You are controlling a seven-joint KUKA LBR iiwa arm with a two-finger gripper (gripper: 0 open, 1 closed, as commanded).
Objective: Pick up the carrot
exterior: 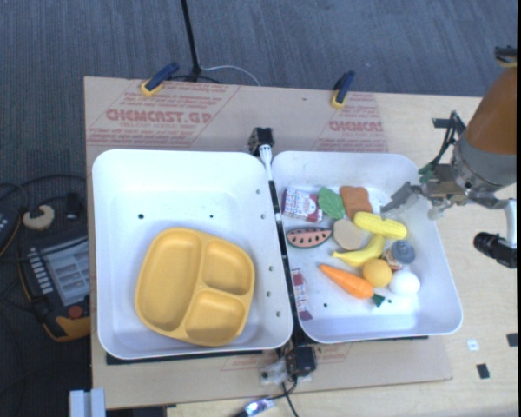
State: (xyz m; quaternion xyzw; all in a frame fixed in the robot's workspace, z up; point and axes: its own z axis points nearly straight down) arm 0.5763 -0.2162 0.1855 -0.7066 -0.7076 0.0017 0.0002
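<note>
Carrot (347, 281) lies in right bin (434, 320), front-left of the orange (376, 272). Gripper (414, 193) hovers beyond, jaws apparently spread, holding nothing. Advice: descend centred, fingers straddling carrot's width.

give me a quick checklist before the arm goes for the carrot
1. Carrot in view in the right bin: ok, it lies near the front, top side uncovered.
2. Room around the carrot: not ok, the orange touches or nearly touches its far side, with the banana and white ball close by.
3. Gripper lined up over the carrot: not ok, it sits over the bin's back right part, near the corn.
4. Gripper free of any object: ok, nothing shows between its fingers.
5. Fingers open enough: cannot tell.
6. Tray out of the path: ok, it is in the left bin.
</note>
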